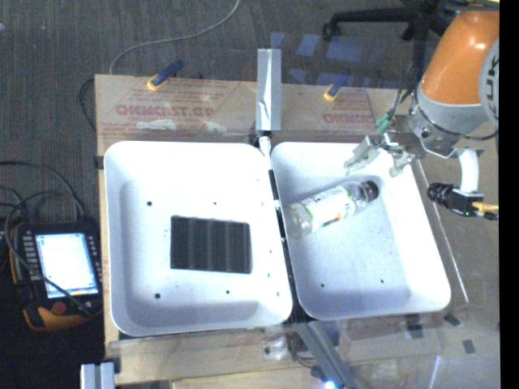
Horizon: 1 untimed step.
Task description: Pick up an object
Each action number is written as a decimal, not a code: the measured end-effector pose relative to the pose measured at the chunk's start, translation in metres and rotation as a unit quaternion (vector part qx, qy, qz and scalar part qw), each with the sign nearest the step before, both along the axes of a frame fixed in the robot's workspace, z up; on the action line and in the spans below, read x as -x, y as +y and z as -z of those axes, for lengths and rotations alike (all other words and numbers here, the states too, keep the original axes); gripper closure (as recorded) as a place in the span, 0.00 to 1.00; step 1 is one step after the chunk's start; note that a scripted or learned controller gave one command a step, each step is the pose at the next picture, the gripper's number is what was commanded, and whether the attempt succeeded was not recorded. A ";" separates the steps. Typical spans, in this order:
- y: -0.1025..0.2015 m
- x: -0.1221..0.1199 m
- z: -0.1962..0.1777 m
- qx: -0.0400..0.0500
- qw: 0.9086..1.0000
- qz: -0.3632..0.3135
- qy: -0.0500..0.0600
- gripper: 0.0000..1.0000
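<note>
1. The gripper (pixel 378 154) hangs with its fingers spread and nothing between them, over the far part of the right bin (pixel 422 286); this looks like the approach before a grasp.
2. The bottle (pixel 334 205) lies on its side in that bin, just below the gripper (cap end toward the gripper).
3. Next: lower squarely over the bottle's body.
4. Open floor surrounds it; the bin's left wall sits near the bottle's bottom end.
</note>
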<state>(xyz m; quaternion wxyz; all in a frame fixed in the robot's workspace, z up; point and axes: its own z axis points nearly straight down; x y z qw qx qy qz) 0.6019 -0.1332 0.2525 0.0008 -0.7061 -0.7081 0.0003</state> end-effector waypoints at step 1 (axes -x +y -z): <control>-0.030 -0.009 0.148 0.000 0.998 -0.062 -0.001 0.00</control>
